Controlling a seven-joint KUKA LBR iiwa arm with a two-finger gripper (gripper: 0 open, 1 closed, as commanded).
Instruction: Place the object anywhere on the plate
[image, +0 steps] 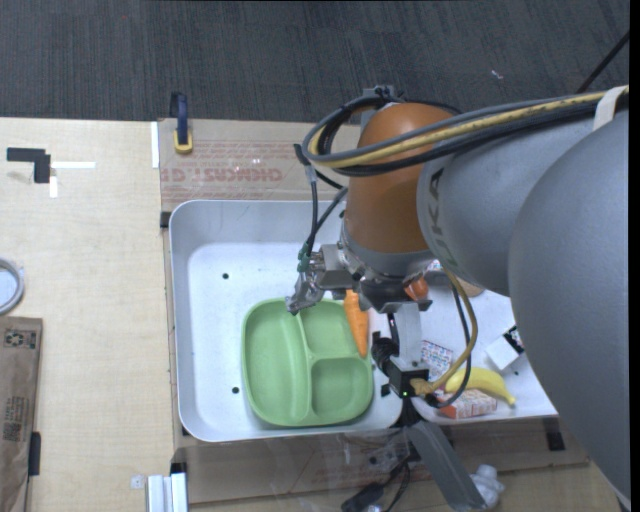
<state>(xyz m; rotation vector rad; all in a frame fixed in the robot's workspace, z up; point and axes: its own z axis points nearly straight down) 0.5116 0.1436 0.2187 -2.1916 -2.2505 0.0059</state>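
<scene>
Arm over green plate; carrot lengthwise along its rim, tip nearward; claw state untellable

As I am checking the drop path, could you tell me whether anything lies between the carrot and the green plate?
Nothing visible does. The carrot sits right at the green plate's right rim, nothing between them; the banana lies well off to the right.

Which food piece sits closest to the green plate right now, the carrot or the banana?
The orange carrot, lying along the right rim of the green plate. The yellow banana lies well off to the right, apart from the plate.
</scene>
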